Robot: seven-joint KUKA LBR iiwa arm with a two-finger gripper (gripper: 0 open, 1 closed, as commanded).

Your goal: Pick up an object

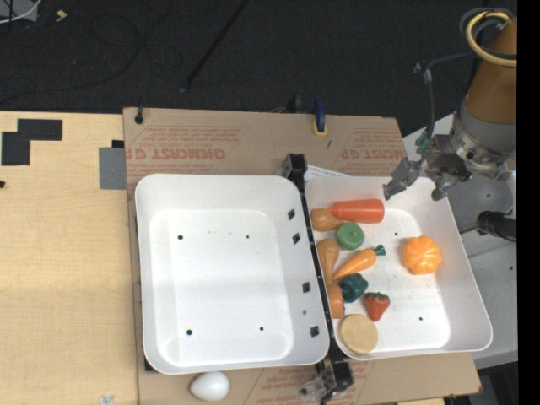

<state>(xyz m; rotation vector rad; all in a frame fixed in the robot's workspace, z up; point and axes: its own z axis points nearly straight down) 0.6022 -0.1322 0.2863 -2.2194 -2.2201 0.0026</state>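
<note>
The right bin (pixel 456 310) holds several toy foods. A red-orange sausage (pixel 358 210) lies near its far edge, with a green round piece (pixel 350 235) just below it. An orange pumpkin (pixel 421 254) sits apart toward the right. A carrot (pixel 354 262), a dark green piece (pixel 353 286), a small red pepper (pixel 376 305) and a tan disc (pixel 359 334) lie closer to the front. My gripper (pixel 418 188) hangs open above the bin's far right corner, with nothing between its fingers.
The left bin (pixel 152 268) stands beside the right one, with a black divider (pixel 305 251) between them. Tan bread-like pieces (pixel 325 256) line the right bin's left wall. A white egg (pixel 209 386) lies on the bench in front of the left bin.
</note>
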